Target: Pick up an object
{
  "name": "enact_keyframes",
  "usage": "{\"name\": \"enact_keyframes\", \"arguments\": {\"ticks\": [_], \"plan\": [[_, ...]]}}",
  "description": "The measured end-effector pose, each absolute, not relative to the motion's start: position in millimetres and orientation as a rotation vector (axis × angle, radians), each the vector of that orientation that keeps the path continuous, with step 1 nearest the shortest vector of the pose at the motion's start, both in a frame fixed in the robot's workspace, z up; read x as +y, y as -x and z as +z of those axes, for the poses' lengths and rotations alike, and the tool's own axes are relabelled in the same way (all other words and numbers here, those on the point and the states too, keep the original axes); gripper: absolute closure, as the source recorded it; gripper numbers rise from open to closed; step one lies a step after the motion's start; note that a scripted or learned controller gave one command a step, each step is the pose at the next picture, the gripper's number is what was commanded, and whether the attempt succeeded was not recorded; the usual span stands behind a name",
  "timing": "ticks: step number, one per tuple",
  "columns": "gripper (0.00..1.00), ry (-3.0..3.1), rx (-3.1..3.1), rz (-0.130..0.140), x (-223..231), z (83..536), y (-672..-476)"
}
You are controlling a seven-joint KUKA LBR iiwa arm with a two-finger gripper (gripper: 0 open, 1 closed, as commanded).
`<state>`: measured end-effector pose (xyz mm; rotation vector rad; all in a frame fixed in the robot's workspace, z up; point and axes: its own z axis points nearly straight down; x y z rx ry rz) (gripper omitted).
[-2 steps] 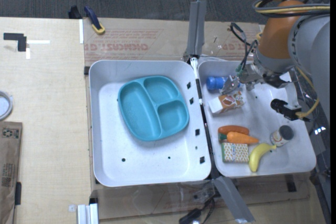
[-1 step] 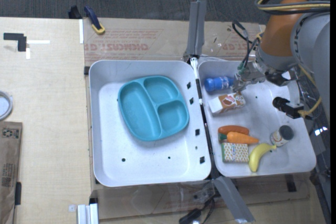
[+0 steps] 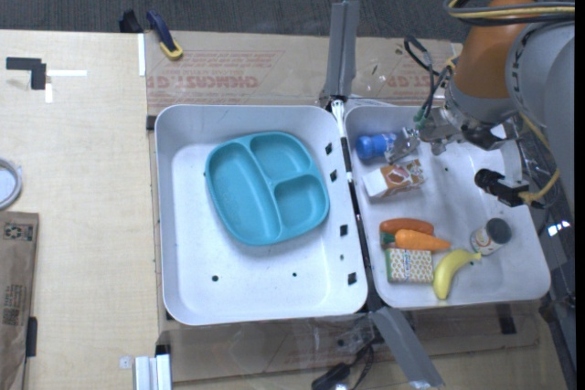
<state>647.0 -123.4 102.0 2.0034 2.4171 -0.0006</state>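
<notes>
Hiding bin's (image 3: 535,288) back corner, arm (image 3: 512,50)

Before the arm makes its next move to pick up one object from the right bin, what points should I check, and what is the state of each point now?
1. Gripper is over the right bin: ok, it sits at the far left part of that bin.
2. A target is near the gripper: ok, the blue object and the small carton lie right beside it.
3. Fingers open or shut: cannot tell.
4. Something already held: cannot tell, nothing visible between the fingers.
5. Other items lie apart from the target: ok, the carrot, banana and small jar are nearer the front.
6. Blue divided plate out of the way: ok, it lies in the left bin.
</notes>
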Motion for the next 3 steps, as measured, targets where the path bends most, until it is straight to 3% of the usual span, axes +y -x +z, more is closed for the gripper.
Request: {"name": "enact_keyframes", "arguments": {"ticks": [1,2,3], "plan": [[0.0,-2.115,2.322,0.001,-108.7,92.5,-604.6],[1.0,-2.121,2.316,0.0,-110.3,101.9,-604.7],[1.0,-2.124,2.312,0.0,-111.5,111.2,-604.8]]}}
